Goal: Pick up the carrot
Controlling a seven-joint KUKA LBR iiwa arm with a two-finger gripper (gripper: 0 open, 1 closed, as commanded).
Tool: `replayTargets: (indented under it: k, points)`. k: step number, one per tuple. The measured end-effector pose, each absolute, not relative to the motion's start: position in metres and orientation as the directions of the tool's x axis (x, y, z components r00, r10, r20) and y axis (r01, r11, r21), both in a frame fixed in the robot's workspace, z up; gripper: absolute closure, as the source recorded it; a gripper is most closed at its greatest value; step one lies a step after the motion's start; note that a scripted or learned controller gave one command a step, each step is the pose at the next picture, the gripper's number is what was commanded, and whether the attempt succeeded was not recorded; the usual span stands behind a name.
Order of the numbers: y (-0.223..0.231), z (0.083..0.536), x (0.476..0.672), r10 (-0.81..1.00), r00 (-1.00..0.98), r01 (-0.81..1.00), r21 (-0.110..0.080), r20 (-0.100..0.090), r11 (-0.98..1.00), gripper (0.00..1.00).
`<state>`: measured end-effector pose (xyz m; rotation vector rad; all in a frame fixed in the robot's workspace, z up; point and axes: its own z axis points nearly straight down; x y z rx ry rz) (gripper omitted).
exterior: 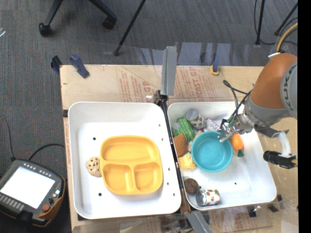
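Near the right bin's (252,178) back edge, gripper (227,132) beside carrot (237,142), hold not clear, maybe bumping the blue bowl (212,152) and missing.

- Brown cardboard sheet (121,84) under the two bins: red printed lettering and line markings, seen upside down and at a slant; individual words not legible.
- Small cylindrical can with patterned label (209,197) in the right bin: label too small to read.
- No other text, numbers or brands legible.
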<state>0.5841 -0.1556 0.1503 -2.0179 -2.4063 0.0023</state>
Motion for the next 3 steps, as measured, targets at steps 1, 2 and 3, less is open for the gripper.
replayTargets:
  k: [1, 2, 3]
  points:
    - [-0.215, 0.156, 0.53, 0.926, -0.377, 0.926, -0.002, 0.001, 0.377, 1.0]
    - [-0.116, 0.213, 0.596, 0.962, -0.274, 0.962, 0.004, 0.001, 0.274, 1.0]
    - [-0.217, 0.15, 0.59, 0.944, -0.33, 0.944, -0.008, 0.003, 0.33, 1.0]
